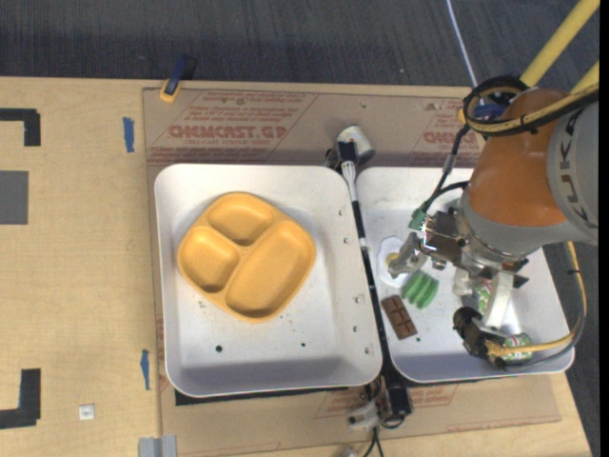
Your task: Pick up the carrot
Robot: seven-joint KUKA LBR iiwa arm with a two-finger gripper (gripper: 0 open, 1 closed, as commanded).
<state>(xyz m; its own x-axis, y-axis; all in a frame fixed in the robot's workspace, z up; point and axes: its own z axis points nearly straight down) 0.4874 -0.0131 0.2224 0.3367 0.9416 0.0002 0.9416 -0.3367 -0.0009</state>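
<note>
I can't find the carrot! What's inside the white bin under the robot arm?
In the right bin lie a green piece and a brown chocolate bar. The arm covers much of the bin, so anything beneath it is hidden.

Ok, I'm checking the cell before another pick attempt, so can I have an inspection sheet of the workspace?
Surface: left bin and right bin, both white, side by side on a cardboard sheet.
Job's things: cannot tell which item, if any, is the carrot; the arm hides part of the right bin.
Clutter: yellow divided plate in the left bin; green piece and brown bar in the right bin.
Grippers: gripper low over the right bin, near the green piece; holding nothing that I can see.
Cables: black cable along the gap between the bins; black loop on the arm.
Surroundings: blue tape on the bench, dark floor beyond.
</note>
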